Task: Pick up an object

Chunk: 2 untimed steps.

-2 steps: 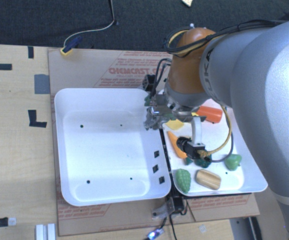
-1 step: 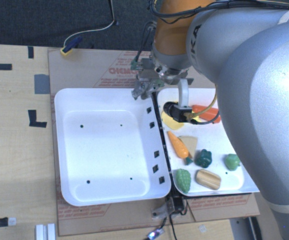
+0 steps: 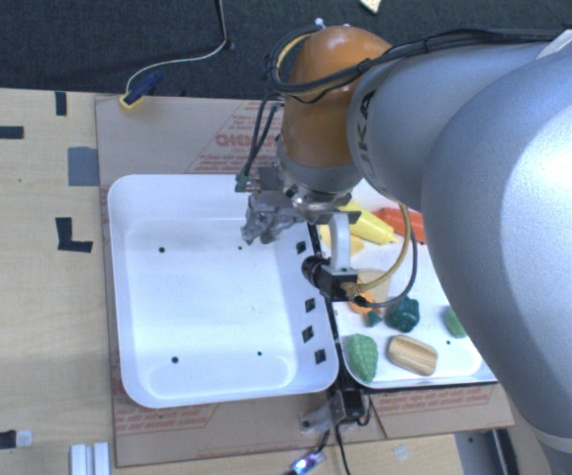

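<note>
My gripper (image 3: 263,224) hangs over the upper right part of the left white bin (image 3: 157,364), close to the wall between the bins. The right bin (image 3: 464,369) holds the objects: a yellow piece (image 3: 373,229), an orange-red piece (image 3: 408,222), a teal piece (image 3: 402,315), a green ridged piece (image 3: 361,356), a tan loaf-shaped piece (image 3: 412,354) and a small green piece (image 3: 452,322). The wrist and arm cover much of the right bin. I see nothing held under the gripper.
Both bins rest on a cardboard sheet (image 3: 167,146) on the wooden bench. A cable with a blue-yellow plug (image 3: 140,89) lies behind the bins. Black clips (image 3: 311,330) run along the wall between the bins.
</note>
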Motion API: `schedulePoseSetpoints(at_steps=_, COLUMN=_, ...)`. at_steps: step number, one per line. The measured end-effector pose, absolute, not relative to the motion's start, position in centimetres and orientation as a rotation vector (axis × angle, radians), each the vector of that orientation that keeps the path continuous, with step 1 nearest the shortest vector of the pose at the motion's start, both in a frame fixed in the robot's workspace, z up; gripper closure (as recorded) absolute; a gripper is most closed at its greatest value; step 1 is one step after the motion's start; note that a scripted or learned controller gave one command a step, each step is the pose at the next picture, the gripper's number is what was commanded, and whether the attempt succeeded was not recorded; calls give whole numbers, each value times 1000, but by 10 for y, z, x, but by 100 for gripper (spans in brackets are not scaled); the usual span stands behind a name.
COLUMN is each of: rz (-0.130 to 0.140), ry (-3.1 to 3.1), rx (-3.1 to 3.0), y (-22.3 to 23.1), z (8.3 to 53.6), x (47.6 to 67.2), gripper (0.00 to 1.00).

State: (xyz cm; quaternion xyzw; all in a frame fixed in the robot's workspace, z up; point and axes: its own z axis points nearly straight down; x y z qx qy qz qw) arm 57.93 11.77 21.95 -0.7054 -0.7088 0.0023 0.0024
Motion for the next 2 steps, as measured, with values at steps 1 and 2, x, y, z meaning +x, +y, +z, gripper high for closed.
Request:
schedulePoseSetpoints(at_steps=1, rz=5, ry=-2225, rx=-2213, y=160, z=207, x=567, gripper=100)
schedulePoseSetpoints(at_steps=2, rz=3, ry=-2228, rx=-2214, y=222, z=78, x=550, gripper=100)
